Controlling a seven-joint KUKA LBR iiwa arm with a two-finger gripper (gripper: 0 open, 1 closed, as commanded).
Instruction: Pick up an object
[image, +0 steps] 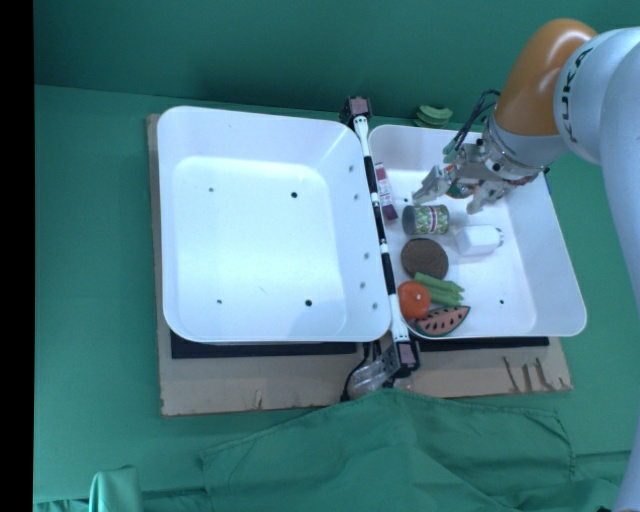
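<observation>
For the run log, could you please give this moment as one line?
gripper: open, above right bin | holding: nothing | nearest: can | left bin: no objects

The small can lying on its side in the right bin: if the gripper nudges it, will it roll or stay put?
The can lies on its side, so it would probably roll if pushed across its axis. The brown disc close below and the white block beside it may stop it. It looks rigid, so the gripper hovering just above could likely squeeze it without crushing.
</observation>
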